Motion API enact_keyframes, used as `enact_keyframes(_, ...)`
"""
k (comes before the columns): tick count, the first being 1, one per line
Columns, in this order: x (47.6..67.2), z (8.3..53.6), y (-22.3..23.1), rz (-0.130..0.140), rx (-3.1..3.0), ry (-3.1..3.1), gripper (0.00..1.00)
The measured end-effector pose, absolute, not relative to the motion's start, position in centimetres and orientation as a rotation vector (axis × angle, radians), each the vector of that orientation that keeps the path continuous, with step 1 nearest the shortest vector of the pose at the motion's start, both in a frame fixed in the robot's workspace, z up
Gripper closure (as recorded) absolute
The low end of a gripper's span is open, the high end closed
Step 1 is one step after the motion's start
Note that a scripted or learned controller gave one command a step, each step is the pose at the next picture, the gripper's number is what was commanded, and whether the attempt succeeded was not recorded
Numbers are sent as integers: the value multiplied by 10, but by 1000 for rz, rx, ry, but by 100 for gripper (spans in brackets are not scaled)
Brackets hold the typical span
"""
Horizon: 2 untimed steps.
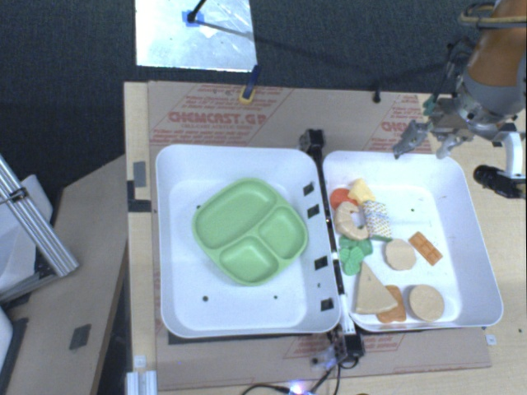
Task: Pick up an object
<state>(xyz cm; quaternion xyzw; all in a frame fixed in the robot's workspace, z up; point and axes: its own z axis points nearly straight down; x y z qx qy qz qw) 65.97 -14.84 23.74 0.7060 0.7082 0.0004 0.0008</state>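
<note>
The right bin (pixel 461 212) holds several toy food pieces along its left and lower parts: a red piece (pixel 340 197), a yellow piece (pixel 361 190), a ring-shaped pastry (pixel 352 219), a checkered packet (pixel 378 218), a green piece (pixel 354 257), a round cracker (pixel 400 254), an orange wafer (pixel 425 248), a cheese wedge (pixel 371 290) and a round biscuit (pixel 426 302). My gripper (pixel 428 142) hangs above the far edge of the right bin, fingers spread open with nothing between them, well away from the food.
The left bin (pixel 177 220) holds a green divided plate (pixel 249 230). A black divider with clips (pixel 324 220) runs between the bins. A silver sheet (pixel 196 23) lies behind the bench. A metal frame (pixel 33 229) stands at the left.
</note>
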Motion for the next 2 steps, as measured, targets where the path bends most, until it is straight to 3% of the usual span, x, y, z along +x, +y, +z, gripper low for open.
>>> enact_keyframes(2,663,151,-151,-2,2220,2223,0)
